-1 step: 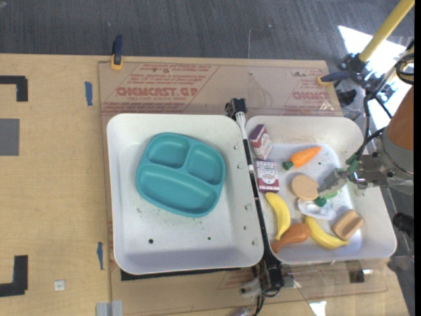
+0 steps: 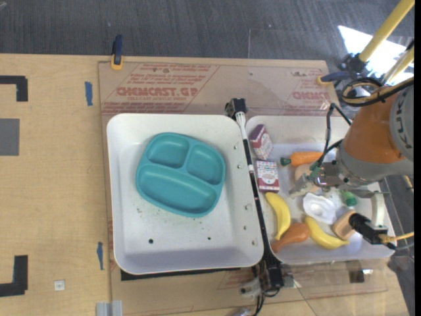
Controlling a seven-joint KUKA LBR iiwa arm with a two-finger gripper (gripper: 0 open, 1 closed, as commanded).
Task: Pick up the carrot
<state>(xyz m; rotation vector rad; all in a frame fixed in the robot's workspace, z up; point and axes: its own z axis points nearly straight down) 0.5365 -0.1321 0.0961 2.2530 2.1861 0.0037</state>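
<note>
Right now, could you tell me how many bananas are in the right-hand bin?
2. One banana lies near the bin's left wall, below the small cartons; the other banana lies toward the front edge, below the white item. The arm covers part of the bin, so more may be hidden.

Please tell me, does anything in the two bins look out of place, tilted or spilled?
Nothing looks spilled or damaged. The teal divided plate lies askew in the left bin. In the right bin, the toy food is loosely jumbled: two bananas, a carrot and small cartons. The gripper hovers just below the carrot.
</note>
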